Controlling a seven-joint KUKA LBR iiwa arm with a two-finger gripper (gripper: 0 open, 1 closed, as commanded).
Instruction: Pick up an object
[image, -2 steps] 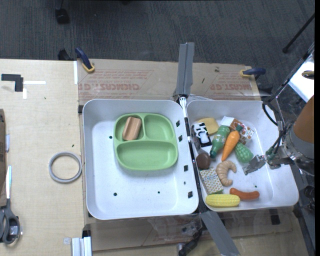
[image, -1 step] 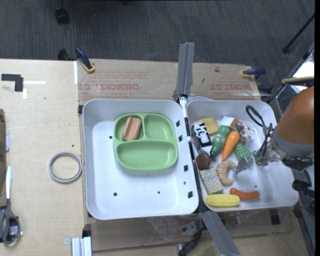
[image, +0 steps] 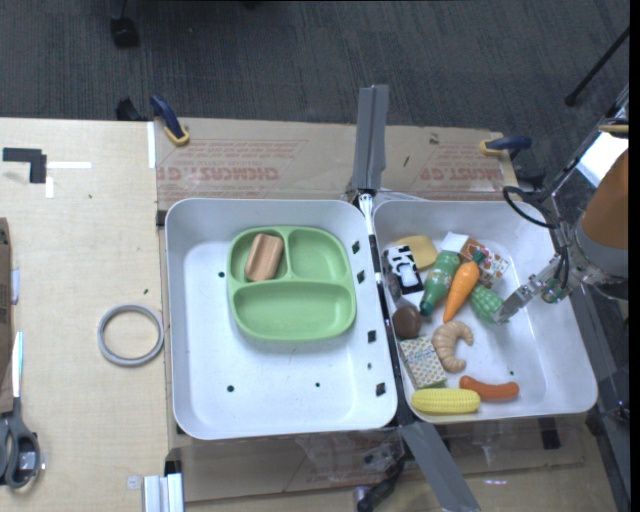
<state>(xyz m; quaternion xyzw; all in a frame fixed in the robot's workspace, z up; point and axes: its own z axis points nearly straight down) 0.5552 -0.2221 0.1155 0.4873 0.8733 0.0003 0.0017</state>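
Hovering beside a knobbly green toy (image: 487, 302), the tool (image: 512, 305), its grip impossible to tell.

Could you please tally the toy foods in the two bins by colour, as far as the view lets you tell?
Tan or brown: bread roll, croissant, chestnut – 3
Orange or red: carrot, sausage – 2
Yellow: corn, cheese – 2
Green: bottle – 1
Total: 8

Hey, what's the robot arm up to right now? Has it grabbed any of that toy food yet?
End effector low in right bin, nothing seen held. Tip beside green toy, carrot just past it. Toys crowded together there.
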